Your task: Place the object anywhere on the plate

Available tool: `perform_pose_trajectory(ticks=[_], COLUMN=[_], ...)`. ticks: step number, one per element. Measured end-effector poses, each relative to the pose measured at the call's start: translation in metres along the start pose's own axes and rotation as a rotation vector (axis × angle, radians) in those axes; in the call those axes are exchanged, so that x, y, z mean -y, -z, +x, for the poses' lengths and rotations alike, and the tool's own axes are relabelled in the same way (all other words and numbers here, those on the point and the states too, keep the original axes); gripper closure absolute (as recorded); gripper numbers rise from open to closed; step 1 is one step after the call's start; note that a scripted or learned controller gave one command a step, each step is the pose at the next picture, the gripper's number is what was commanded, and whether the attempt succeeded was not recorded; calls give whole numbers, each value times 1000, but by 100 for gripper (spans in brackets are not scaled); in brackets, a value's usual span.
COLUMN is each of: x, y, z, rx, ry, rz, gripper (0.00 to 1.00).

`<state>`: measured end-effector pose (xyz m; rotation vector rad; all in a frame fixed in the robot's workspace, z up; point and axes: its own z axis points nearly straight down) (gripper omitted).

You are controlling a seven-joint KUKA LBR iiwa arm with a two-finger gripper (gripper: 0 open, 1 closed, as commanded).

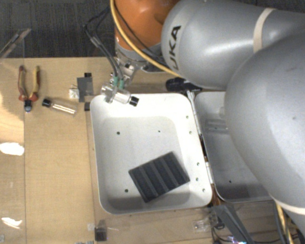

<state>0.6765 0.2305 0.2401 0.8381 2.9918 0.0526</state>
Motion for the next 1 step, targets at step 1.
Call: perform_pose_trajectory(ticks=[1], x=[-2], y=[12], z=[-1], rx=[4], ry=[0], rz=[-7], gripper=[100])
